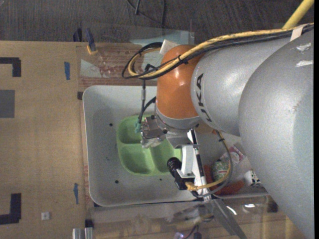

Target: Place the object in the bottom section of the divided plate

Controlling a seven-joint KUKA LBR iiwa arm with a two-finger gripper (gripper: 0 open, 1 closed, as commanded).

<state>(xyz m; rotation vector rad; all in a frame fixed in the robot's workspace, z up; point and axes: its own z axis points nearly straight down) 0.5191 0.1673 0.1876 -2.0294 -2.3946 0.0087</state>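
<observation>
With the gripper hovering over the green divided plate in the white bin, its grasp state cannot be told and the object is hiding from sight, so lowering squarely over the plate's bottom section before releasing is advisable.

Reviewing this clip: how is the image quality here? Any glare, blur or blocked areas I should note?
Camera view: even, soft lighting; the arm looms large and slightly soft, with bright highlights on its grey shell, and it covers part of the green divided plate and the bin; the gripper is too small to read.
</observation>
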